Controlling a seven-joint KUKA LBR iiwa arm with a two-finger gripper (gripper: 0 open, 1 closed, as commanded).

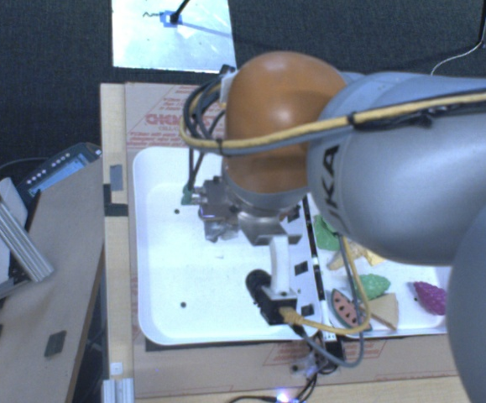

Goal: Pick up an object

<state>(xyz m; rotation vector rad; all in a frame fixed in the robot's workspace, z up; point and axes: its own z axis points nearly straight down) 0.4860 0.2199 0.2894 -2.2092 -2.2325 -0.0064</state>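
The grey KUKA arm (410,166), with its orange band (280,120), reaches over the left white bin (163,250). Its gripper (219,221) hangs low above that bin's middle, near the far edge; it is too blurred and too hidden by the wrist to show its state. In the right bin (410,321), near the front edge, lie one watermelon slice (344,306), one green toy (373,285) and one purple toy (430,295).

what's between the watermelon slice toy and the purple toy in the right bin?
Camera view: a green toy and a tan flat piece lie between the watermelon slice and the purple toy; past them, bare white bin floor.
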